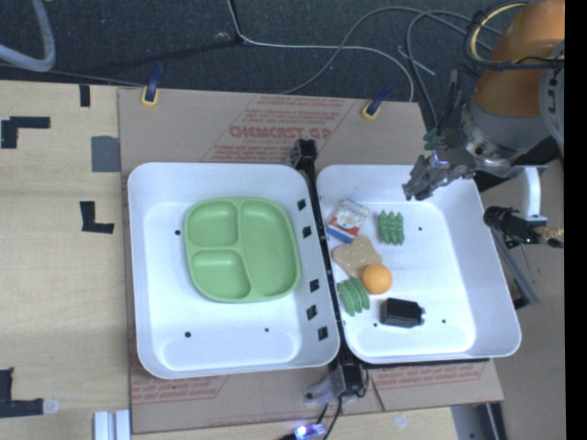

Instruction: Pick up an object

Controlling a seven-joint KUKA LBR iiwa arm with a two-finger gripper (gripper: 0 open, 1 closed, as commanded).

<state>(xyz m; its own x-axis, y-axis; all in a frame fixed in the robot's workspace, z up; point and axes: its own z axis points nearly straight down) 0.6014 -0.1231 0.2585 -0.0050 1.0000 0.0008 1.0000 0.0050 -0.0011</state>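
Observation:
My gripper (pixel 418 186) hangs over the far edge of the right bin (pixel 459 246), fingers pointing down and left, with nothing seen between them. Below it in that bin lie a green ridged piece (pixel 392 227), a small white and red packet (pixel 348 218), a tan flat piece (pixel 355 255), an orange ball (pixel 376 279), a second green ridged piece (pixel 352 296) and a black block (pixel 401 313). The green ridged piece by the packet is the nearest, a short way below and left of the fingertips.
The left bin (pixel 156 246) holds a green divided plate (pixel 242 248). A black divider with clips (pixel 315 236) runs between the two bins. Cables (pixel 367 26) trail across the dark floor behind the bench.

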